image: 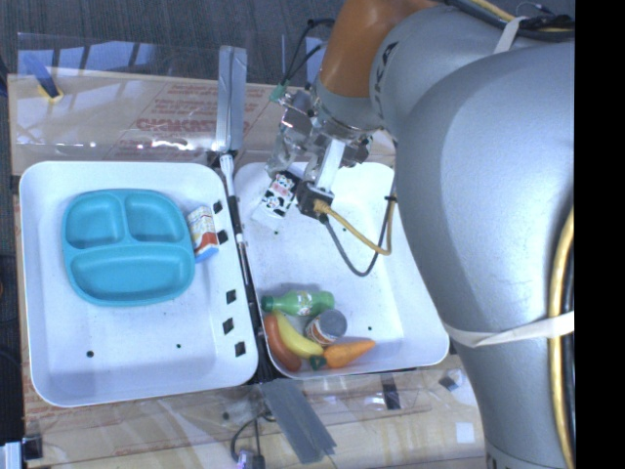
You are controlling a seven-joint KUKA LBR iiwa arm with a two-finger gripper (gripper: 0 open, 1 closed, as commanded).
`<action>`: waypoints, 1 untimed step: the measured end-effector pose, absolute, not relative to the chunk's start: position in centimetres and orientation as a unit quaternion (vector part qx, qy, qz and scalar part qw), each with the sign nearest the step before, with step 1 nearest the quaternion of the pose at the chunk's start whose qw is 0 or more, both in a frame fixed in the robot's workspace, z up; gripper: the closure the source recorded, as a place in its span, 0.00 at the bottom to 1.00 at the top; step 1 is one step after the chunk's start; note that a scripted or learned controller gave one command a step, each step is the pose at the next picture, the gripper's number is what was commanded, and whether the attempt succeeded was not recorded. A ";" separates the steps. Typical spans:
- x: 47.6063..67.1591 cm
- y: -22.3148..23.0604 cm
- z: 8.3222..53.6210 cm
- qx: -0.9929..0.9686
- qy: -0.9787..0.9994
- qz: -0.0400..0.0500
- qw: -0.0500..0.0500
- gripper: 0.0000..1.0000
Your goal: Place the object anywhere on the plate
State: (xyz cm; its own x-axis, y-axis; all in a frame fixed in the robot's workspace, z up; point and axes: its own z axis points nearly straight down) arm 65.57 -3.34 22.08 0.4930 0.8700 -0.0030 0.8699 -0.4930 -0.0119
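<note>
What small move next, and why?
Probably carry the carton left over the divider toward the plate. It hangs at the gripper above the right bin, and the plate sits in the left bin.

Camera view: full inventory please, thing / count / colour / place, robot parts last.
Bins: 2, white, side by side; left bin, right bin.
Plate: 1, light blue, three compartments, in the left bin.
Small carton: 1, white with red and blue print, left bin, against the plate's right edge.
Black-and-white object: 1, at the tool, above the right bin's upper left part.
Bottle: 1, green, right bin, near corner pile.
Banana: 1, yellow, same pile.
Carrot: 1, orange, same pile.
Can: 1, grey metal, same pile.
Arm: 1, grey with orange band, entering from the right.
Tool: 1, at the black-and-white object.
</note>
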 end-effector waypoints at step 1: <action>65.5 4.7 21.8 -0.834 -0.551 0.004 0.004 1.00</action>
